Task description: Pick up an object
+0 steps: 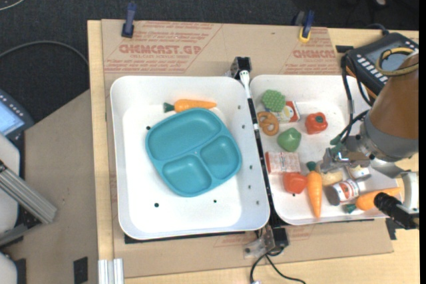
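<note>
The right bin point(303, 84) holds several toy foods: a green leafy piece point(273, 100), a pretzel point(269, 123), a red tomato point(317, 122), a green pepper point(289, 140), a red-and-white packet point(282, 161), a red piece point(293, 182), an orange carrot point(313, 193) and a small bottle point(343, 191). My gripper point(335, 159) hangs low over the right side of this bin, just above the carrot's top end and the bottle. The grey arm with its orange band point(399, 106) hides the bin's right edge.
The left bin point(123, 143) carries a teal divided plate point(193, 151) and a second carrot point(193, 104) behind it. A black divider strip point(253, 123) runs between the bins. A control pendant point(383, 62) lies at the back right.
</note>
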You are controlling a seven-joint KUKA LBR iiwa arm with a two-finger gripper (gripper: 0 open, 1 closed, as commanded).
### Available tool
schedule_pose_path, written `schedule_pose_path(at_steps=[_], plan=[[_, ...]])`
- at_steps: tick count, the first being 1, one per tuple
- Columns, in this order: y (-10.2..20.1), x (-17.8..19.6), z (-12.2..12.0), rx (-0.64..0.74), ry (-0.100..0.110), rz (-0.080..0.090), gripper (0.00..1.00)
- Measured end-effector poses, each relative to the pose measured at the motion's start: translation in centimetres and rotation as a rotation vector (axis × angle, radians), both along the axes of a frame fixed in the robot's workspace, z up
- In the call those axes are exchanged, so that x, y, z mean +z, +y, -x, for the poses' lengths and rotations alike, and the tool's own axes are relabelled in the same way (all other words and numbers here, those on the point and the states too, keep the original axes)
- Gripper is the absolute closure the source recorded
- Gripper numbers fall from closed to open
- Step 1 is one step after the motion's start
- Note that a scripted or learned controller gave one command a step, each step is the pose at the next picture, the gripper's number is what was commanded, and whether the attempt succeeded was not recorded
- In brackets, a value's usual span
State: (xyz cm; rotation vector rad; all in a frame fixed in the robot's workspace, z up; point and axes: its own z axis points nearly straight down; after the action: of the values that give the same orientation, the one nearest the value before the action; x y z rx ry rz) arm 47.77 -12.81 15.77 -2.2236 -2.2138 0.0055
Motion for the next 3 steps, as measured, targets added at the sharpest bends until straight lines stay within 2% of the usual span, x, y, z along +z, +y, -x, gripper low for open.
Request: schedule_pose_path(at_steps=[1,2,3], plan=[[1.5,5.9,-0.3,0.007,-0.012,0.002,1.00],[-2.7,5.4,-0.1,0.001,-0.007,0.003,1.00],[0.3,-0.7,-8.9,0.010,-0.007,0.000,1.00]])
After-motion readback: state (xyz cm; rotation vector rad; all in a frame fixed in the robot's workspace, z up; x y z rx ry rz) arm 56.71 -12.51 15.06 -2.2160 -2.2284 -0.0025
